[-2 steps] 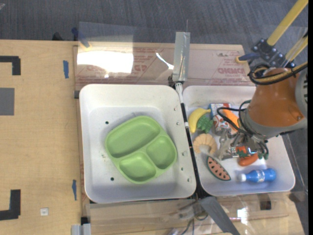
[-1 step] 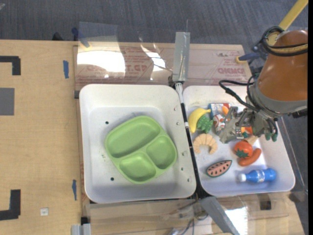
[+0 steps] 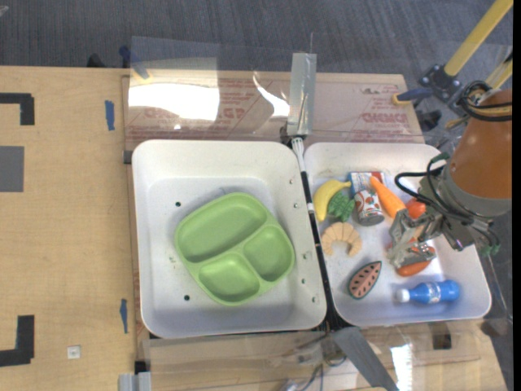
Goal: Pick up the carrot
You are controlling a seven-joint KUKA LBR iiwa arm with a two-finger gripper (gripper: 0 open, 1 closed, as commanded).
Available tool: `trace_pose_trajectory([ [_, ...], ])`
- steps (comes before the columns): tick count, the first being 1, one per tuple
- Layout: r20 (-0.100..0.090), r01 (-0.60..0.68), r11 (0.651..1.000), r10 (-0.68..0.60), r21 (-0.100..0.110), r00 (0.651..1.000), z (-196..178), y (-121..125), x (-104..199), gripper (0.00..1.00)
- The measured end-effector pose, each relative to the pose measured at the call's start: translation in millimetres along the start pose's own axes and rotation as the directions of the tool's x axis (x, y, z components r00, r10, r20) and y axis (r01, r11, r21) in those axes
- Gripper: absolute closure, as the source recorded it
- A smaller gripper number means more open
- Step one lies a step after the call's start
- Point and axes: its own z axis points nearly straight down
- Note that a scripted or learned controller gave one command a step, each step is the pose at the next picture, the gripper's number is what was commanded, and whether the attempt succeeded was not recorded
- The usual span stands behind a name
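Note:
The carrot (image 3: 387, 195) is an orange, tapered piece lying at a slant in the right bin (image 3: 472, 304), just right of a small can (image 3: 369, 204). My gripper (image 3: 407, 241) hangs low over the bin a little below and to the right of the carrot, close to its lower end. Under the gripper lies a red-orange item (image 3: 417, 264), partly hidden by it. The arm's orange band (image 3: 480, 161) rises at the right edge.
The right bin also holds a banana (image 3: 328, 195), a broccoli piece (image 3: 342, 208), a croissant (image 3: 342, 236), a brown oval item (image 3: 365, 278) and a blue bottle (image 3: 427, 292). A green divided plate (image 3: 234, 247) sits in the left bin (image 3: 155, 218).

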Motion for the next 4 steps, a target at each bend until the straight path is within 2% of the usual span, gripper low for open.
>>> trace_pose_trajectory([
  [1, 0.010, 0.072, 0.997, -0.072, 0.006, 0.997, 93.9, -21.6, -65.4, 1.00],
  [3, 0.020, 0.071, 0.997, -0.071, 0.008, 0.997, 74.0, -20.5, -68.6, 1.00],
  [4, 0.015, -0.025, 1.000, 0.025, 0.001, 1.000, 1.8, 69.0, -83.9, 1.00],
])
